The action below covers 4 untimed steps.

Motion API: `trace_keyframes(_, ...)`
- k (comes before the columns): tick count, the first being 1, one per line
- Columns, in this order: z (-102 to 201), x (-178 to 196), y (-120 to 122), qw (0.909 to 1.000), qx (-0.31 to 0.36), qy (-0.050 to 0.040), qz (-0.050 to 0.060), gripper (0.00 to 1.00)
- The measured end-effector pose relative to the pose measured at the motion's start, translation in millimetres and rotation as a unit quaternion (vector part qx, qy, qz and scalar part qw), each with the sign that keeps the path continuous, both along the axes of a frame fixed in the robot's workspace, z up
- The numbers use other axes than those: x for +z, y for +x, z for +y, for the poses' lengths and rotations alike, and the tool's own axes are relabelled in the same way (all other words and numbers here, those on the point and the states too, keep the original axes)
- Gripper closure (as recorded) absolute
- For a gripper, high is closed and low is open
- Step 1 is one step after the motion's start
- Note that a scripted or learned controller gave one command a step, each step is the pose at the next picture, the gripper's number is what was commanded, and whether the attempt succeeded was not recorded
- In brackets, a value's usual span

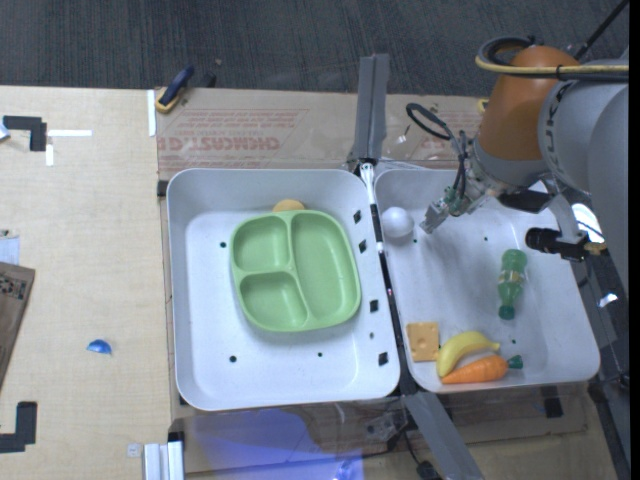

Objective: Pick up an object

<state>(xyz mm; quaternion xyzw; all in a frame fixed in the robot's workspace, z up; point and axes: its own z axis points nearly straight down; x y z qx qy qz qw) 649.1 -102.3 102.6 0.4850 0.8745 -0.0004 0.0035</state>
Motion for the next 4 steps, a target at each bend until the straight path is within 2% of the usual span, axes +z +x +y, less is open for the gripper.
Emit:
trace_keyframes(1, 7.5, 124.3, -4.1, 0.9983, -0.058, 0.0012, 0.001, 1.00)
trace_keyframes(2, 7.7, 123.6, -4.4, 0.9983, -0.058, 0.0013, 0.002, 0.00)
trace_keyframes(3, -49.0, 84.6, -49.6, 0.9933, -0.116, 0.0017, 0.003, 0.00)
trace_keyframes(4, -88.0, -10.3, -72.0, 0.9939, -0.111, 0.0017, 0.002, 0.00)
